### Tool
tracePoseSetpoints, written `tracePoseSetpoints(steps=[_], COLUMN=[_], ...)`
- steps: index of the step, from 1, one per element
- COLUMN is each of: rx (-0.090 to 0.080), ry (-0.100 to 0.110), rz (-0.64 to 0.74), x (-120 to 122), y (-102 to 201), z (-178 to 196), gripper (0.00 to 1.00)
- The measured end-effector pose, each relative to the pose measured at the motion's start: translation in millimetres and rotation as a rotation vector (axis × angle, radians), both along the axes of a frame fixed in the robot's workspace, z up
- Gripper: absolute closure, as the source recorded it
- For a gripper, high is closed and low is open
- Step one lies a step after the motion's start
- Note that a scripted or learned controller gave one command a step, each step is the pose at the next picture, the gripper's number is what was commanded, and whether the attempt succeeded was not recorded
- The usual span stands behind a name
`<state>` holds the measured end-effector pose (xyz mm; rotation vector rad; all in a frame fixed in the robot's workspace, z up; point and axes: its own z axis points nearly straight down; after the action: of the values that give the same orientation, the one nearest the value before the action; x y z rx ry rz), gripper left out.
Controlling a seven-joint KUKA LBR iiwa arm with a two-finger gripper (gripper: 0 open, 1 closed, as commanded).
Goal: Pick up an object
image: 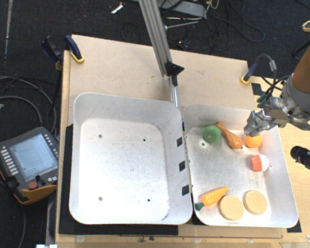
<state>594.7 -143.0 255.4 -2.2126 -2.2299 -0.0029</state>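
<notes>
**Claw over the orange ball, at the right bin's far edge**

The claw hangs low over the far right of the right bin, its tip pointing down and toward 7 o'clock. Whether it is wide or narrow I cannot tell: the tips merge into one grey mass from this height, and nothing shows between them.

The likely target is the orange ball, which lies directly under the claw, just at 6 o'clock from its tip. The two look touching or nearly so, but the slanted view does not settle the height between them. The ball is round, so no long axis matters; the move, as I judge it, turns on a short straight drop.

Just at 9 o'clock from the ball lies a brown cone, its long axis running from 10 to 4 o'clock, its thick end close beside the ball and likely to be nudged. Beyond it sits a green ball. At 6 o'clock from the orange ball, near but apart, is a red block. Farther, at the near edge, lie a carrot and two tan discs.

The ball's top is partly covered by the claw. The left bin sits well apart at 9 o'clock on the bench.
</notes>
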Motion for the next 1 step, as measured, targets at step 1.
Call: tracePoseSetpoints(steps=[1], rx=[0.0], ry=[0.001], rz=[0.001], x=[0.6], y=[53.3], z=[6.3], gripper=[1.0])
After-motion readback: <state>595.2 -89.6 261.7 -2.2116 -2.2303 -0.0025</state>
